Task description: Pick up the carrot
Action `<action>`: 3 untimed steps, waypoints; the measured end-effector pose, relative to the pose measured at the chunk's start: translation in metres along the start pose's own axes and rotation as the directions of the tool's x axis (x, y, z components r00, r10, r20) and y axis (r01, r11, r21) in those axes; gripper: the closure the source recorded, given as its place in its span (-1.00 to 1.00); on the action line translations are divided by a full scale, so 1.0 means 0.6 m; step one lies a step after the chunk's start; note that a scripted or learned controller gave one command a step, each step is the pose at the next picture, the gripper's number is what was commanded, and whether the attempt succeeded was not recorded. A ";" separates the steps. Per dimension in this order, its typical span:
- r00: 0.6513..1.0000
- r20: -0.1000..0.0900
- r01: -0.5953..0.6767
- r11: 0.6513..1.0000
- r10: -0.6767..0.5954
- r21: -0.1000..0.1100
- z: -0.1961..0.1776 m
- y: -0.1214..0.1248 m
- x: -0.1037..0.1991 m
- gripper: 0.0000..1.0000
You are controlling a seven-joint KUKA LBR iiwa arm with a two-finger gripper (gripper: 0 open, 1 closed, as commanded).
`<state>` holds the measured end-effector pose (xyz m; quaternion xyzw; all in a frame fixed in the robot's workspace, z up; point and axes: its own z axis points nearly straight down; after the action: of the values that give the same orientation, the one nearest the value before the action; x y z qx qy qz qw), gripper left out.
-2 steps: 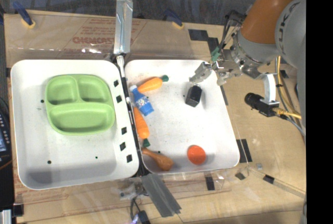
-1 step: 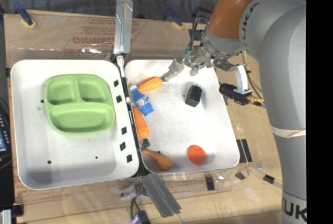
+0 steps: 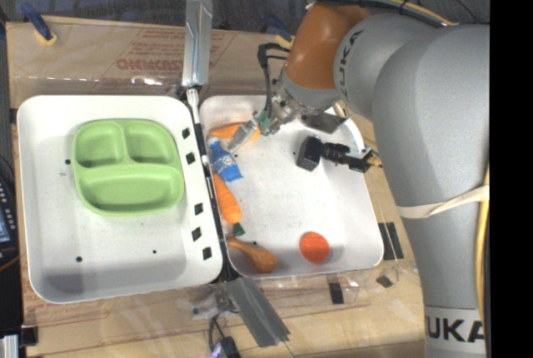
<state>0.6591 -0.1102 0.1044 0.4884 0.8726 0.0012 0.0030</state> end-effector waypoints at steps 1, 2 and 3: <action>1.000 0.000 0.000 1.000 0.000 0.000 0.000 0.000 0.000 -1.00; 0.960 0.003 -0.282 0.959 0.282 -0.011 0.003 0.013 0.010 -1.00; 0.960 0.008 -0.280 0.960 0.280 -0.003 -0.017 0.007 0.003 1.00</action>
<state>0.6616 -0.1062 0.1145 0.6071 0.7946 0.0001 0.0069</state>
